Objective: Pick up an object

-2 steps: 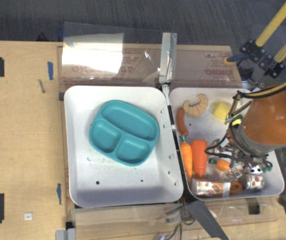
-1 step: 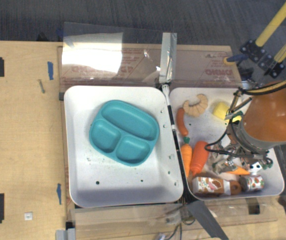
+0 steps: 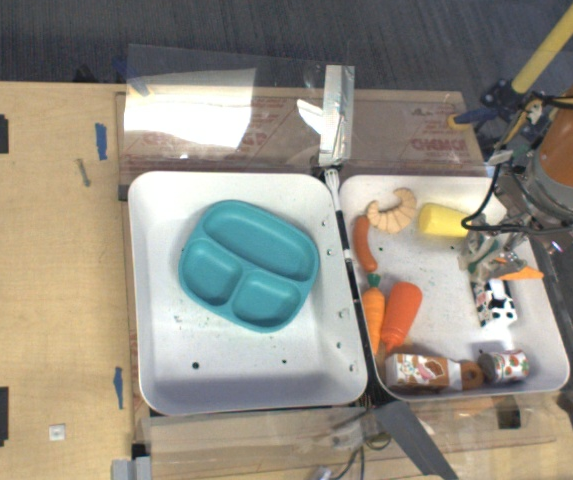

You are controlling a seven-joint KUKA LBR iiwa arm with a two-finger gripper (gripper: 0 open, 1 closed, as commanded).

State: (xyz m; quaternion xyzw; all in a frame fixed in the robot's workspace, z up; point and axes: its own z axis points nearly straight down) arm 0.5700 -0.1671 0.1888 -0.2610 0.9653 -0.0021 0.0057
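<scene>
Two carrots (image 3: pixel 390 314), sausage (image 3: pixel 364 243), croissant (image 3: pixel 394 211), yellow block (image 3: pixel 443 220), teal plate (image 3: pixel 249 264)

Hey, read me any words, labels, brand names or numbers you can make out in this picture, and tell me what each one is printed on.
No text here can be read with confidence.
Red lettering on the clear panel behind the right bin: mirrored and blurred, unreadable.
Labels on the two small cans at the right bin's front edge: too small to read.
The teal divided plate in the left bin bears no writing.
</scene>
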